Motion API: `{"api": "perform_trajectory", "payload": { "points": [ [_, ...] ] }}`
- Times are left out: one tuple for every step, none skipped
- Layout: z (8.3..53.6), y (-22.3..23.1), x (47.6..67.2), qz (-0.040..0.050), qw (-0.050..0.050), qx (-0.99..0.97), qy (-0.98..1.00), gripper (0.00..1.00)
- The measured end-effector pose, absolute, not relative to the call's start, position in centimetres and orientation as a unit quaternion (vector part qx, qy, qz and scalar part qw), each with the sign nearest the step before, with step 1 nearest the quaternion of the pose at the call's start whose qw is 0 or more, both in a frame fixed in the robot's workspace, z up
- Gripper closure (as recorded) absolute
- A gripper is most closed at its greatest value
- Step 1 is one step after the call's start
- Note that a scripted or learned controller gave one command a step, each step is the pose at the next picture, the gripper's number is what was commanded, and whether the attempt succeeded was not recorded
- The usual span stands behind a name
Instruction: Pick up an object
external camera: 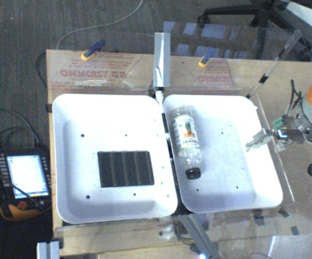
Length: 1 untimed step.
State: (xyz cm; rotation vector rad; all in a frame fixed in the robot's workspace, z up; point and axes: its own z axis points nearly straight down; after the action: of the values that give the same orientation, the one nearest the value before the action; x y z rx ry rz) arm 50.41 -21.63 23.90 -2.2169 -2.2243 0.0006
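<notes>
A clear plastic bottle (186, 138) with an orange-and-white label lies on its side along the left wall of the right bin (228, 193). Its dark cap (192, 172) points toward the front. A dark ribbed rectangular block (125, 168) lies flat in the middle of the left bin (69, 123). My gripper (264, 136) hangs over the right rim of the right bin, well to the right of the bottle. Nothing is held in it.
Clear plastic walls stand behind and to the right of the bins. Two blue-and-yellow clamps (92, 49) sit on the board at the back. A handheld control pendant (22, 177) with cables lies on the floor at the left.
</notes>
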Motion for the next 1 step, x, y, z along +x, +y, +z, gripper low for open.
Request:
{"api": "perform_trajectory", "payload": {
  "points": [
    [18.47, -13.42, 52.88, 0.0001, 0.001, -0.669, -0.743, 0.0]
  ]
}}
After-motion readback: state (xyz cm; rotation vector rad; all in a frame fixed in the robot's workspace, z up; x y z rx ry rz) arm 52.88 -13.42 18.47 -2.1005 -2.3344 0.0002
